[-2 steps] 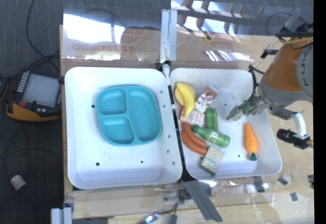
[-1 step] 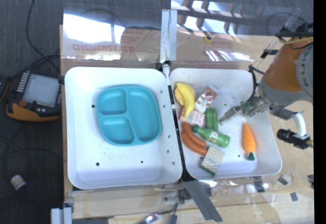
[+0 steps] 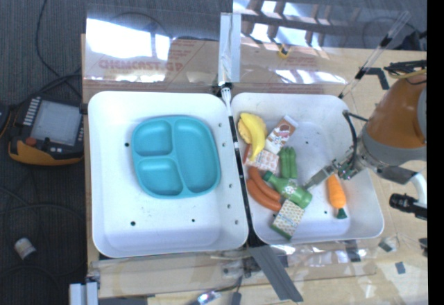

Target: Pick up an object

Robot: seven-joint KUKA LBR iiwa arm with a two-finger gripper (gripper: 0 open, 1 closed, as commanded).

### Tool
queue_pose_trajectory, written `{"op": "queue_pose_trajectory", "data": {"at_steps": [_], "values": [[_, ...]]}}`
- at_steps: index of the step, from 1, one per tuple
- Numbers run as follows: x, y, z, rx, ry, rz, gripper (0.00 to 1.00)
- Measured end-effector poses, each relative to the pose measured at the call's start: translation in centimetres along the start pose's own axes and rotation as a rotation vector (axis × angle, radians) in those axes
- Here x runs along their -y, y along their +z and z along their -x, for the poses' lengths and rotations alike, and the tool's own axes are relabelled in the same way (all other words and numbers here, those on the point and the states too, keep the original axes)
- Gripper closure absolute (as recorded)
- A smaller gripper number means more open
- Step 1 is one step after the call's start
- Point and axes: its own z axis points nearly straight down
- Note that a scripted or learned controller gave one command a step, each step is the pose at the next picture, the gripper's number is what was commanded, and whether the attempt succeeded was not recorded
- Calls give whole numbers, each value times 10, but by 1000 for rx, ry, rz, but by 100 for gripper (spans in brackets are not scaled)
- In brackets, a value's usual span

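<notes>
The arm (image 3: 397, 123) leans in from the right, its tool (image 3: 331, 173) low inside the right bin (image 3: 361, 227), just beside the toy carrot (image 3: 336, 194) (lying on the bin floor, ungrasped). Whether the tool is released or clenched, I cannot tell.

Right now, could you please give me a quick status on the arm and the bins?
Gripper low in right bin, nothing seen held. Carrot just beside it. Banana, hot dog, green bottle crowd the left side. Blue plate alone in left bin.
</notes>
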Motion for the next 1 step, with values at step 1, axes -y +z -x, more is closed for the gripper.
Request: {"op": "queue_pose_trajectory", "data": {"at_steps": [1], "values": [[-1,-9,1,2,1,1,100]]}}
